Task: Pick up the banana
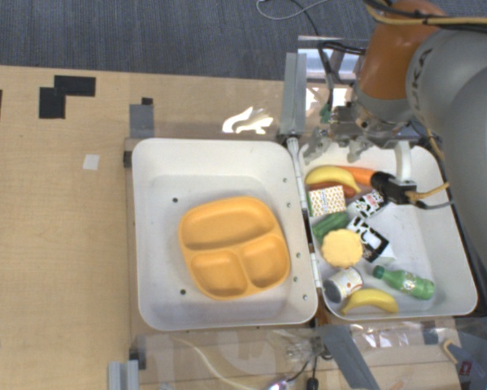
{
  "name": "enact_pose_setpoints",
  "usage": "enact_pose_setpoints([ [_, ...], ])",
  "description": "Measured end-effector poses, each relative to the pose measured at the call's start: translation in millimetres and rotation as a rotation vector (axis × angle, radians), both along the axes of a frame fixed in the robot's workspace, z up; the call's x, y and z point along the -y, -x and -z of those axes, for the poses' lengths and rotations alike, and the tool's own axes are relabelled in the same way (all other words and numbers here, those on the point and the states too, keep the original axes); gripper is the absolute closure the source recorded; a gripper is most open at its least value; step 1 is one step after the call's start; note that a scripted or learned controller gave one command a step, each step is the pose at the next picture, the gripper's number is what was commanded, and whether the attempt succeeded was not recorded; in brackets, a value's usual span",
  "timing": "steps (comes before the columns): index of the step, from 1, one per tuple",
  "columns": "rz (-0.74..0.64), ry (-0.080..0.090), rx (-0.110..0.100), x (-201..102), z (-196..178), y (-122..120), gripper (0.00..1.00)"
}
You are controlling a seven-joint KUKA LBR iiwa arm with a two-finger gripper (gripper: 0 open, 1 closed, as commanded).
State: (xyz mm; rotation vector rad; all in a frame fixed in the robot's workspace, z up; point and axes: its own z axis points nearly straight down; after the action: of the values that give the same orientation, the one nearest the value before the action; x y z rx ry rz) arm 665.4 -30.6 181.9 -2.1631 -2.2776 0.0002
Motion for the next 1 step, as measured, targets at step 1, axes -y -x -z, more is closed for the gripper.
enact_pose_setpoints([
  [1, 0.135, 0.0, 0.001, -53.2, -1.3, -4.8, 0.0],
])
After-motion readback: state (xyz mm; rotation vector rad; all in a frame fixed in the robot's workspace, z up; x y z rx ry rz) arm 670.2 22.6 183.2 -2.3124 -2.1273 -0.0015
